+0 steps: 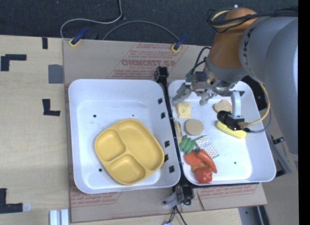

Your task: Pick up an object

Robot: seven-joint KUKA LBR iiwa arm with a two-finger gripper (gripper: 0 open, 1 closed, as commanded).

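Note:
My gripper (193,95) hangs over the back left part of the right bin (259,168), open, with nothing between its fingers (181,93). Just below it lies a small yellow cheese block (183,110), and nearer the front a round tan cookie (194,127). A tan bread piece (223,105) and a yellow banana (231,127) lie to the gripper's right. Toward the front sit a green vegetable (187,145), a checkered white piece (207,146), a red pepper (200,157) and a red tomato-like piece (204,174).
The left bin (80,107) holds a yellow divided plate (128,150). The bins' shared wall (167,117) runs just left of the gripper. The arm's grey and orange body (252,35) looms over the right bin's back right corner. A cable (116,18) lies behind the bins.

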